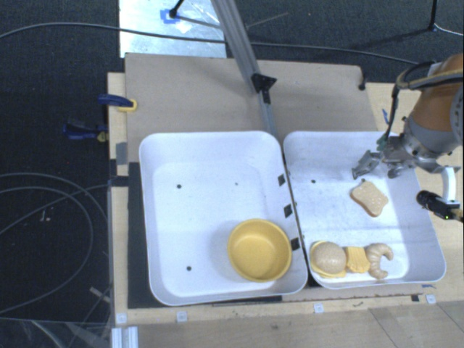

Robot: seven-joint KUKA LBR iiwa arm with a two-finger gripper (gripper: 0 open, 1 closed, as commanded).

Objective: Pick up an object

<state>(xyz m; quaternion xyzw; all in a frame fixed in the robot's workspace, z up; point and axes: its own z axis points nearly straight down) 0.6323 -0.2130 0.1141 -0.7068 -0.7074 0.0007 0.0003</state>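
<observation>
My gripper point(375, 170) hovers over the upper right part of the right bin point(319, 158), its fingers spread open with nothing between them. A slice of toast point(369, 198) lies flat on the bin floor just below the gripper, apart from the fingertips. Along the same bin's front wall lie a round tan bun point(328, 258), a yellow piece point(355, 259) and a pale croissant point(380, 259), touching one another. In the left bin point(181, 165), a yellow bowl point(259, 249) sits upright near the front right corner.
A slanted grey pole point(239, 38) with a black clamp crosses the bench behind the bins. The arm's grey wrist with its orange band point(435, 111) hangs over the right bin's right edge. Black clips point(288, 210) sit on the wall between the bins.
</observation>
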